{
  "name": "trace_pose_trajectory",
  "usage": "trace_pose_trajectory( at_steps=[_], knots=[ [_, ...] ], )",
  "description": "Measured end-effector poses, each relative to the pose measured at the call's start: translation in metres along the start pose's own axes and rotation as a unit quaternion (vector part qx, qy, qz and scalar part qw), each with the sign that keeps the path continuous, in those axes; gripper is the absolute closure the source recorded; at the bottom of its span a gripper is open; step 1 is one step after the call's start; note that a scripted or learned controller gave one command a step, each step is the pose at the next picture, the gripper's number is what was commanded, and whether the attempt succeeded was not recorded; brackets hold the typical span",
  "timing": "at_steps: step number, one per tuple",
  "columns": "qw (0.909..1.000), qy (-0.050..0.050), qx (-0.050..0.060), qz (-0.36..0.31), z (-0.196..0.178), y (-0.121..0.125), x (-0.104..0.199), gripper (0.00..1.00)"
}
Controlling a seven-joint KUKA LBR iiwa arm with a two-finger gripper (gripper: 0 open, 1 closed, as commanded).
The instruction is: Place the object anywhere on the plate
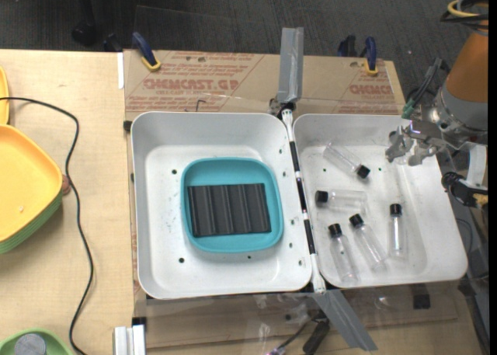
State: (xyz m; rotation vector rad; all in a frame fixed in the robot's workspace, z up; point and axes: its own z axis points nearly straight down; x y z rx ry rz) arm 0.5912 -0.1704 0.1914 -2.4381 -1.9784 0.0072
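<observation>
Red print reading "CHEMCAST GP" is showing on the cardboard sheet behind the bins; its right-hand print is staying too blurred to read.

A: Arm's look?
B: Orange band, rounded, above a grey metal wrist. 1 silver gripper of angular brackets.
A: Cabling?
B: Dark cables run beside the wrist; a yellow-rimmed ring sits up top.

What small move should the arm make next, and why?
Probably lower the gripper toward the nearest vial in the right bin. The gripper hovers at that bin's upper right edge with nothing visibly between its fingers, all five vials lie in the right bin, and the teal plate in the left bin bears none.
</observation>
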Motion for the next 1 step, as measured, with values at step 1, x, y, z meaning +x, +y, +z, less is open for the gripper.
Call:
trace_pose_trajectory(
  at_steps=[1],
  knots=[
    [1.0000, 0.000, 0.000, 0.000, -0.0002, 0.0001, 0.0000, 0.00]
  ],
)
